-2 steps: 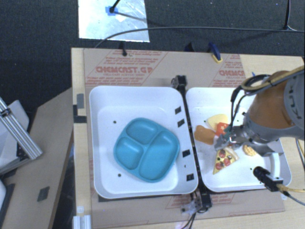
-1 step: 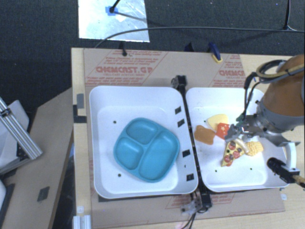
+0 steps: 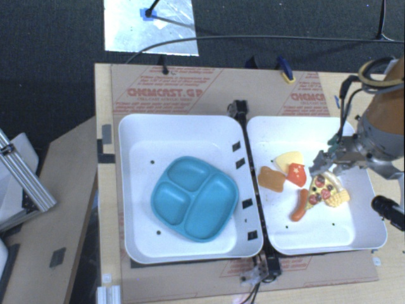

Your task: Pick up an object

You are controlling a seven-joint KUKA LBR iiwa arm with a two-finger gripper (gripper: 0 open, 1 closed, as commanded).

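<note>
Several toy foods lie in the right bin: a yellow wedge, a red piece, an orange-brown lump, a sausage, a pizza slice and a yellow corn piece. My gripper hangs over the bin's right half, just above the pizza slice and right of the red piece. Nothing is visibly held in it.
The left bin holds a blue divided plate. A black divider with clips runs between the bins. The arm's grey body and orange band come in from the right. A foil sheet lies behind the bench.
</note>
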